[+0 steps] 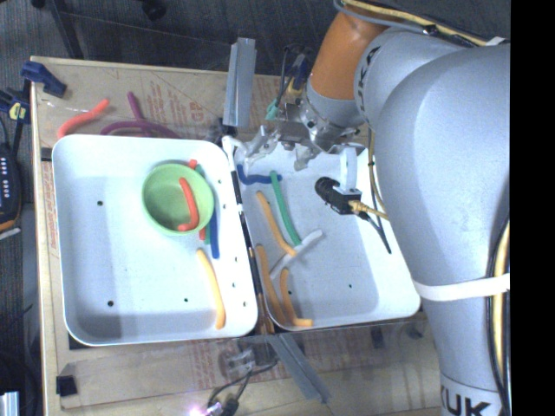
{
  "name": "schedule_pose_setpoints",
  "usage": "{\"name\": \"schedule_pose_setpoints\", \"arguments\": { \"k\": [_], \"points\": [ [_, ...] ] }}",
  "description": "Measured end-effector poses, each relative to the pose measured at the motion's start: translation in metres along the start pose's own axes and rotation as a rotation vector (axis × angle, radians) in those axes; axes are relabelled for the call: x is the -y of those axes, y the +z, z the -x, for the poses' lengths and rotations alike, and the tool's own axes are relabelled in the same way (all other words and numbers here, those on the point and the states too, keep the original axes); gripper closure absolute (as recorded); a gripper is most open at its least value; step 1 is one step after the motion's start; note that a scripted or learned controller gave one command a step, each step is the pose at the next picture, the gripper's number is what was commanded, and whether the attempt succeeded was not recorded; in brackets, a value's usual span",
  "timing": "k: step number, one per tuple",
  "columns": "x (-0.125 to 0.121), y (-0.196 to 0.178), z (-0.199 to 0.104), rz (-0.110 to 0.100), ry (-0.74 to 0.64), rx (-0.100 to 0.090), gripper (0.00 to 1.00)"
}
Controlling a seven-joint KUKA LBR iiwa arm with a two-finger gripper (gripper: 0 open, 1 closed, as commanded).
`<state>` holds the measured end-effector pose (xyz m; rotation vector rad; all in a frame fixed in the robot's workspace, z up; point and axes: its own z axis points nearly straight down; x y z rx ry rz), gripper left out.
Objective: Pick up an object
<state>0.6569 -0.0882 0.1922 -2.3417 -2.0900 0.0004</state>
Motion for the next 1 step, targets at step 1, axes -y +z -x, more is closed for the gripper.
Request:
{"name": "schedule_pose_setpoints", "arguments": {
  "k": [1],
  "points": [
    [0.0232, 0.1009, 0.0396, -0.001, -0.038, 0.002, 0.0]
  ]
}}
